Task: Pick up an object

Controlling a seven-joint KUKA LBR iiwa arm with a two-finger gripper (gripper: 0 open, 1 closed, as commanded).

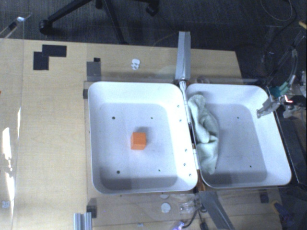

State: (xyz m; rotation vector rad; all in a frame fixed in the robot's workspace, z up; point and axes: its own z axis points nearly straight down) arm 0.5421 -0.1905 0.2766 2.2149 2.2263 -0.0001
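Observation:
An orange cube (138, 141) lies on the floor of the left bin (103, 128), a little left of its middle. A crumpled white cloth (205, 132) is heaped against the left wall of the right bin (249, 171), next to the divider. My gripper (274, 104) hovers at the right bin's far right rim, well away from the cloth and the cube. Nothing is seen held in it.
A grey metal post (183, 56) stands behind the seam between the bins. Black tape marks (48, 55) lie on the wooden bench at the back left. Cables (283, 56) and arm hardware crowd the right side. An office chair base (103, 4) stands behind the bench.

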